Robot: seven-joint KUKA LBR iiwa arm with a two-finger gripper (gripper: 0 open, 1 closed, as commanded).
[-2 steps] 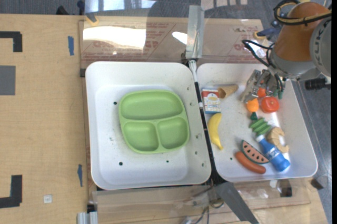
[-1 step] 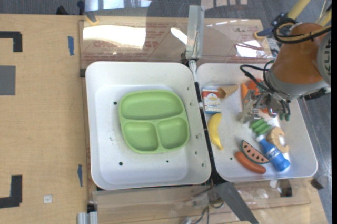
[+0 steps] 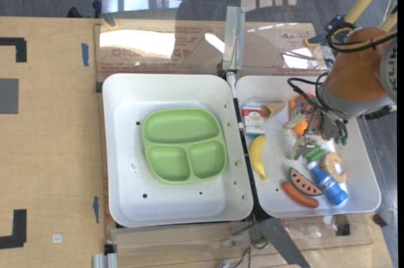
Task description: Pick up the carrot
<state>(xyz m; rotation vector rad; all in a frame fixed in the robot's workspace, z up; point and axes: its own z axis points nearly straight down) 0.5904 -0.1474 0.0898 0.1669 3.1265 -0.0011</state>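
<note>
the arm comes in from the right and hangs low over the right bin (image 3: 369,194), its end effector (image 3: 314,132) down among the clutter near that bin's middle. the wrist and cabling hide the fingers, so i cannot tell if they are spread or closed. a small orange piece (image 3: 302,126) right beside the end effector is probably the carrot, though it is too covered to be sure; the arm seems lowered there because that is where the target lies. around it sit a banana (image 3: 257,156), a small carton (image 3: 253,120), a watermelon slice (image 3: 300,179), a sausage (image 3: 299,194) and a blue bottle (image 3: 329,185), crowded enough that a grasp could catch a neighbour. the left bin (image 3: 120,153) holds a green divided plate (image 3: 184,144), well apart.
</note>
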